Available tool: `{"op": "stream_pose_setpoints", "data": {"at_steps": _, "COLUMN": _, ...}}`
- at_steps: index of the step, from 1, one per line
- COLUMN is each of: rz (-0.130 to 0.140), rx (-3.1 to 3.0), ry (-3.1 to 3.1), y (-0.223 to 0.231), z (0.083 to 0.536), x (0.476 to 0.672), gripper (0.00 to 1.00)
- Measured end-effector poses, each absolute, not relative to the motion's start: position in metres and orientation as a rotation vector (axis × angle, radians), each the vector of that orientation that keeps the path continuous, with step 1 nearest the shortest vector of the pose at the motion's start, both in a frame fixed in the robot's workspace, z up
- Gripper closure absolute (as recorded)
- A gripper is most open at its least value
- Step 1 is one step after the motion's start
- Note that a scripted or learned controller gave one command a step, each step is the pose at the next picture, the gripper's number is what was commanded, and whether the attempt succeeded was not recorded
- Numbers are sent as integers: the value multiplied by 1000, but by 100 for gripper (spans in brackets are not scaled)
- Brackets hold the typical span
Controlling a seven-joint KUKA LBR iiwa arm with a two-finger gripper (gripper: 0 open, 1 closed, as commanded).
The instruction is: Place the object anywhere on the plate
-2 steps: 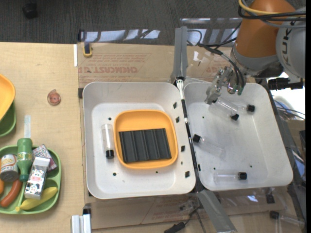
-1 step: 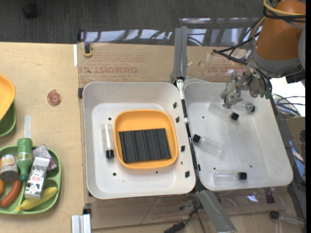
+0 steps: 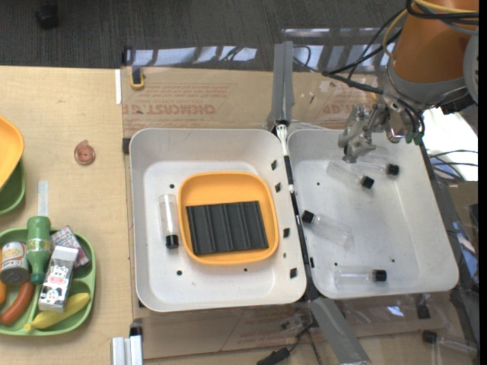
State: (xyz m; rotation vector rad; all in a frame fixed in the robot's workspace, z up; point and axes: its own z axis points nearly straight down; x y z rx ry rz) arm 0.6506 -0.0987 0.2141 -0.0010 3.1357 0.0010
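An orange plate (image 3: 228,182) with a dark ribbed centre lies in the left bin (image 3: 144,226). A clear tube with a black cap (image 3: 167,217) lies just left of the plate, on the bin floor. Several more clear tubes with black caps lie in the right bin (image 3: 411,234): one (image 3: 364,178) near the back, one (image 3: 312,220) by the left wall, one (image 3: 358,277) at the front. My gripper (image 3: 351,147) hangs over the back of the right bin, just above and left of the tube near the back. Nothing is visibly held.
On the wooden table to the left stand a green plate of toy food (image 3: 46,284), a yellow bowl (image 3: 7,154) and a small pink disc (image 3: 84,153). Cardboard (image 3: 198,105) lies behind the bins. Cables hang around the arm's orange wrist (image 3: 437,29).
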Motion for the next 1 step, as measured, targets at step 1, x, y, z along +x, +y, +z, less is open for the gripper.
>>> {"op": "stream_pose_setpoints", "data": {"at_steps": 1, "rz": 1, "rx": -392, "ry": 3111, "y": -119, "z": 199, "x": 660, "gripper": 100}}
